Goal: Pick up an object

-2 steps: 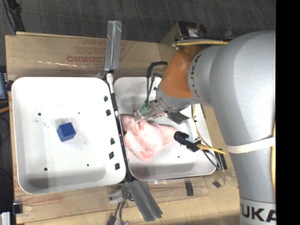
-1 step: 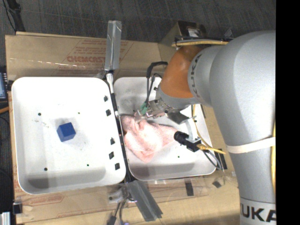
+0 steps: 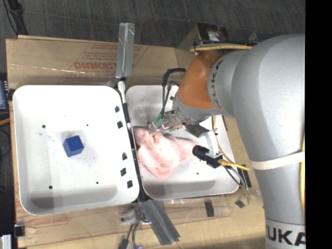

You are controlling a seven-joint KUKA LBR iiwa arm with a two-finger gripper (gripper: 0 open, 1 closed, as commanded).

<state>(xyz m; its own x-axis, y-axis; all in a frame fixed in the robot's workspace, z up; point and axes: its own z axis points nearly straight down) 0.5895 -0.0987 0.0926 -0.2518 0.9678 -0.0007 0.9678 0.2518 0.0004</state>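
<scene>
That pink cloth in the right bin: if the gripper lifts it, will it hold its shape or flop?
Likely floppy: the pink cloth lies crumpled in soft folds in the right bin. Probably light, and a pinch may lift only one fold, leaving the rest hanging. The gripper sits at its upper edge.

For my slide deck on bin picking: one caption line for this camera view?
KUKA arm's gripper lowered onto a pink cloth in the right bin; blue cube sits in the left bin.

Two white bins sat side by side on a cardboard sheet [image 3: 62, 56]. The left bin [image 3: 31, 102] and right bin [image 3: 140, 100] met at a grey divider [image 3: 124, 51] with black clips [image 3: 123, 157]. Dark carpet [image 3: 104, 4] lay beyond the bench.
</scene>
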